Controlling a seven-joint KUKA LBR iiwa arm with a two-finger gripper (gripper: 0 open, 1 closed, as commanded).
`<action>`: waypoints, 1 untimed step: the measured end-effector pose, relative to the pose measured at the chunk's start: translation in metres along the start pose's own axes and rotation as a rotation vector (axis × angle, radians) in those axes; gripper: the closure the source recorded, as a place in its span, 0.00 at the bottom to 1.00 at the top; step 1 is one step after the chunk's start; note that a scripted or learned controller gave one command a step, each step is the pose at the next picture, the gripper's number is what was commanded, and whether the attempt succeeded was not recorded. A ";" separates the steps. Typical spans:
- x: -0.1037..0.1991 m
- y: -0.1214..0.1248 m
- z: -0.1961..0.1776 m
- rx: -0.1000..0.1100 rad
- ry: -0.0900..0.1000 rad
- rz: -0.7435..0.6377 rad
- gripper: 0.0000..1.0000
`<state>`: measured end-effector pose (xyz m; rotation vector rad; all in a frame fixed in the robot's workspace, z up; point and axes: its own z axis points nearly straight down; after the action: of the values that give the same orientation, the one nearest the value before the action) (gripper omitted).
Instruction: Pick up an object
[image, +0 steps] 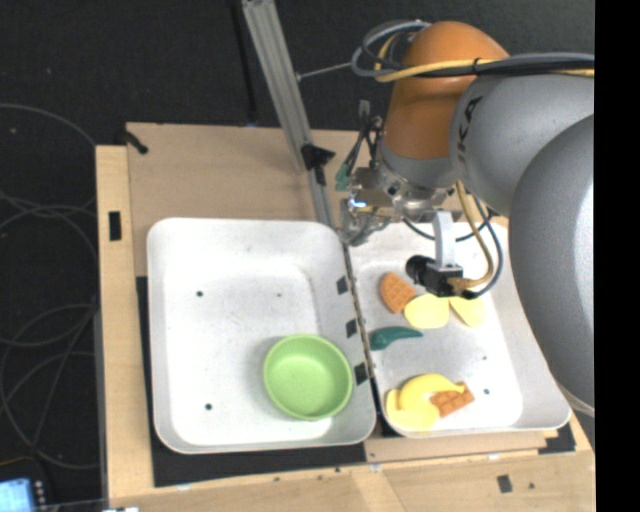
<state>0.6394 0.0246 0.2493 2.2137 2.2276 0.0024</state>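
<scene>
**2 bins, a crowded pile, and a gripper hanging over the divider**

2 white bins are sitting side by side on the bench (200, 170). The left bin (230, 290) is carrying a green bowl (308, 375) at 5 o'clock of its floor. The right bin (500, 390) is holding the small pieces: an orange waffle-like piece (397, 292) at 10 o'clock, 2 pale yellow slices (428, 312) just beside it, a teal piece (393, 337) lying near the divider, and a yellow lump with an orange piece on it (430, 402) at 6 o'clock.

The gripper (362, 222) is hanging at 12 o'clock of the divider, and I cannot tell its state; nothing is visibly sitting in it.

Judging from here, the risks are these. Descending where it is hovering, it is likely heading onto the shared rim rather than any object. Among the pieces, the slices are touching each other, so a grasp may be nudging one aside or sliding off flat, thin surfaces. A black part (425, 270) with cables is dangling over the waffle piece and may be snagging.
</scene>
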 end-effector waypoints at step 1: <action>0.058 0.010 0.006 0.000 0.000 -0.001 1.00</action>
<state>0.6486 0.0830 0.2432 2.2131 2.2288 0.0020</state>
